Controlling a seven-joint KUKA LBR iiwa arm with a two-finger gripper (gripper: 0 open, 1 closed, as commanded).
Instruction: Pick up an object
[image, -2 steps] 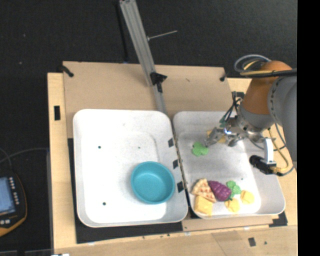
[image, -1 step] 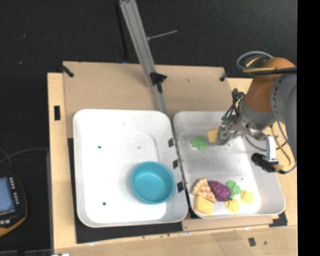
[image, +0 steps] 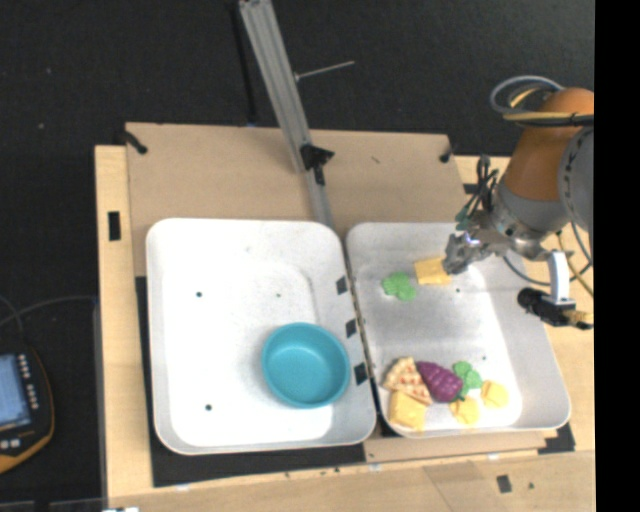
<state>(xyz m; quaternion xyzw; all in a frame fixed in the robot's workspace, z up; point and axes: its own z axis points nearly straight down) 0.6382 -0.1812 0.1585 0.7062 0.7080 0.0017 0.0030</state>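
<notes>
My gripper (image: 457, 260) hangs low over the far part of the right bin (image: 520, 340), under the grey arm with its orange band. A small yellow block (image: 431, 272) lies right at the gripper's tip, on its left side, touching or nearly touching it. A green toy piece (image: 400, 288) sits a little further left on the bin floor. At the bin's near edge is a cluster: a yellow waffle-like piece (image: 403, 376), a purple piece (image: 438, 380), a green piece (image: 468, 378) and several yellow bits (image: 408, 411).
A blue bowl (image: 303, 364) stands in the left bin (image: 200, 290), near its front right. A grey pole (image: 285, 95) slants up from between the bins at the back. Cables and a black fitting (image: 545, 302) hang by the right bin's right rim.
</notes>
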